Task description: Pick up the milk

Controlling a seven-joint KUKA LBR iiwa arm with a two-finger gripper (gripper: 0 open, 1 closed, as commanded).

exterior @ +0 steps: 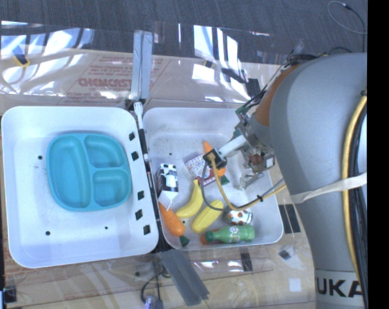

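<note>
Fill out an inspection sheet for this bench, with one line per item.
Surface: two shallow white bins side by side, left bin and right bin.
Job's things: milk carton, black and white, lying near the right bin's left wall, nothing gripping it.
Clutter: teal divided tray in the left bin; in the right bin two bananas, a carrot, a green bottle and a small packet.
Grippers: gripper low over the right bin's right side, apart from the milk; finger state unclear.
Cables: yellow cable trailing across the right bin.
Surroundings: clear panel behind the bins.
</note>
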